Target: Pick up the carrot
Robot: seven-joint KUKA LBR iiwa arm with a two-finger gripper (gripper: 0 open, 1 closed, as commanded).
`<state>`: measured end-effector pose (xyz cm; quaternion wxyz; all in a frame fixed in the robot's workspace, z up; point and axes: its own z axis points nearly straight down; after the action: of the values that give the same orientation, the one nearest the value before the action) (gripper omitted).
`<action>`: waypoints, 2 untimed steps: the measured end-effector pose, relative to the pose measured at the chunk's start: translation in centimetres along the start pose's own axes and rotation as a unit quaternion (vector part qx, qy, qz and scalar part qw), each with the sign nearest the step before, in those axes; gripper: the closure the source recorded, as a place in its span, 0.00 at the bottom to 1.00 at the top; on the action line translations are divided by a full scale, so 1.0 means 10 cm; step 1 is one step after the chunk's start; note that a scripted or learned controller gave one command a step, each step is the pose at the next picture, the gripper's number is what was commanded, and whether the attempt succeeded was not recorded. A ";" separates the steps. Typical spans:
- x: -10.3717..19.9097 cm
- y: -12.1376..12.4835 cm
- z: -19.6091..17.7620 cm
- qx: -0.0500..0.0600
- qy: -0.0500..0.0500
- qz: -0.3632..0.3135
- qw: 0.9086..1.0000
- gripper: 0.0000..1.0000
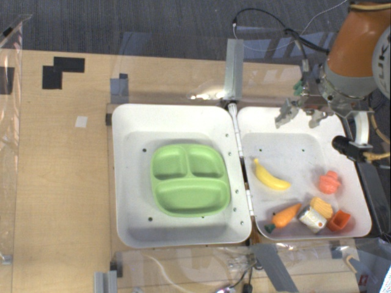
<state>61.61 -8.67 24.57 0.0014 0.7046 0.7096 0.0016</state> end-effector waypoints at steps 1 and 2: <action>0.01 -0.18 0.18 0.000 0.000 0.050 0.999 0.00; 0.08 -0.93 0.61 0.001 0.000 0.013 1.000 0.00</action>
<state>52.36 -7.89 18.45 0.0009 0.7139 0.7003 0.0011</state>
